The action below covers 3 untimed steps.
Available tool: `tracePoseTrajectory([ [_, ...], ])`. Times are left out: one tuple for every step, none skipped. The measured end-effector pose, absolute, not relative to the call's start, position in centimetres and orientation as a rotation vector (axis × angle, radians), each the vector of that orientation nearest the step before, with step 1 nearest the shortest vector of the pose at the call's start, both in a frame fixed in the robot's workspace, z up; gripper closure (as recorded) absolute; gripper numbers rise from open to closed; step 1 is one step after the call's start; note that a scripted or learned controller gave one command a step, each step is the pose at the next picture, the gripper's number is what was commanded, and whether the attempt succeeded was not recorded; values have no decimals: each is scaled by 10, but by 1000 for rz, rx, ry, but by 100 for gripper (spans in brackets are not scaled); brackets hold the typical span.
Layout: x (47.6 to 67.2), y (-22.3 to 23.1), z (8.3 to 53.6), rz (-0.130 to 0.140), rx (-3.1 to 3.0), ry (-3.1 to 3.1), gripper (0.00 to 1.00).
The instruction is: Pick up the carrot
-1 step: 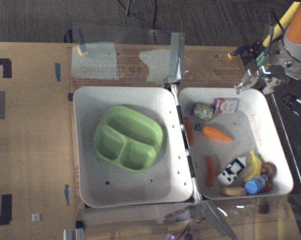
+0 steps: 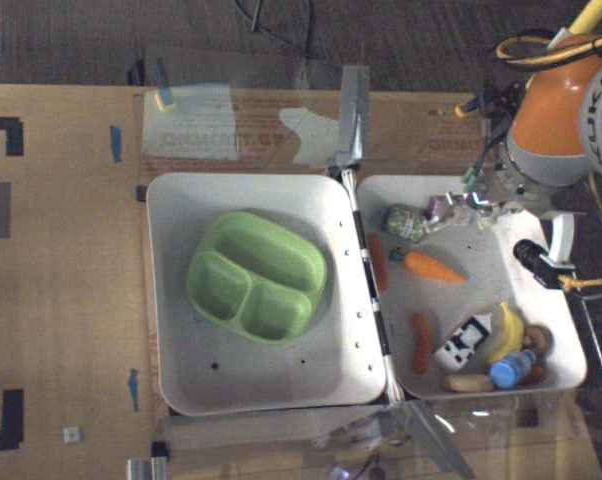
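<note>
The arm [image 2: 566,108] is a rounded, glossy body: a broad orange band curves over a pale grey shell below it, and part of a dark letter marking shows on the grey at the far edge. A yellow cable [image 2: 541,53] loops beside black ones above the orange band, and a pale yellow tube runs off toward the upper corner. Thin wires, some green and blue, trail down the wrist to the claw [image 2: 471,203], a small cluster of silvery metal parts.
</note>
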<state>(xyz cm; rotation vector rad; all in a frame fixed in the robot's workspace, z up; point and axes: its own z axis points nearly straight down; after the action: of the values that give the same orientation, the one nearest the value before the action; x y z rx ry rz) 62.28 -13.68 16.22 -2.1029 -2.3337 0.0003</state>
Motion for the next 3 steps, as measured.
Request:
tracePoseTrajectory([
  [658, -95, 180, -2, -2076, -2361, 0],
  [622, -99, 94, -3, -1950, -2466, 0],
  [576, -104, 86, -5, -1900, -2505, 0],
])
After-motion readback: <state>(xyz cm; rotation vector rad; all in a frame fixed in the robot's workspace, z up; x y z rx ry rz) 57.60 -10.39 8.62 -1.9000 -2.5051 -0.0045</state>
